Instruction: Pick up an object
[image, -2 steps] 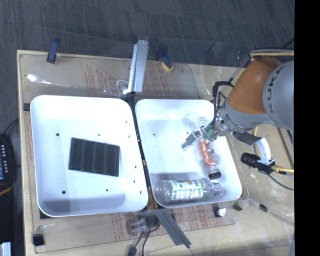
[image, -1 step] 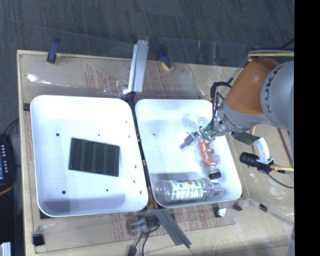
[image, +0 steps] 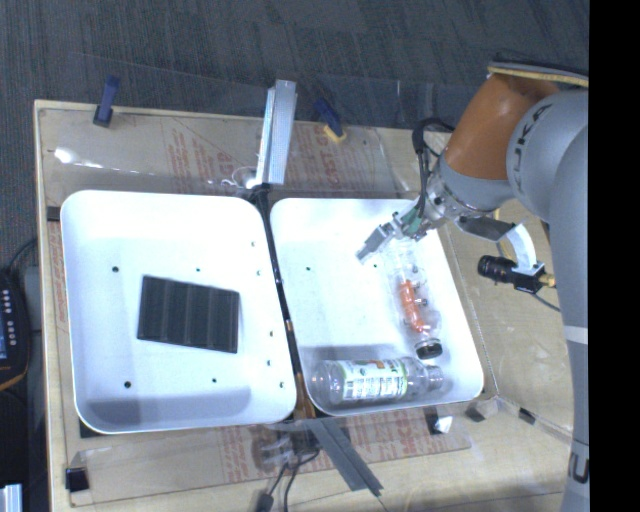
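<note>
Dark carpet-like flooring surrounds the wooden worktop (image: 90, 150) I am looking down on, and two shallow white bins sit side by side on it. From my remote seat I see the grey arm (image: 555, 150) with its orange band reach in from the right, and its gripper (image: 385, 240) hangs low over the upper part of the right bin (image: 320, 300). I cannot tell whether it is open or closed at this angle, and I see nothing I could call held.

Just below the gripper, and nearly touching its tip, lies a small clear bottle (image: 412, 300) with orange contents and a dark cap, stretched along the right bin's far-right side with the cap pointing away from the gripper. Further below the gripper, along the bin's near wall, a larger clear plastic bottle (image: 375, 380) with a printed label lies on its side, its capped end just beneath the small bottle's cap.

Well to the gripper's left, in the left bin (image: 100, 240), a flat dark ribbed rectangle (image: 189, 314) lies alone near the middle. Up and to the gripper's left, a grey metal bar (image: 277, 130) stands at the seam between the two bins. Blue clamps (image: 105, 100) grip the worktop's far edge.
</note>
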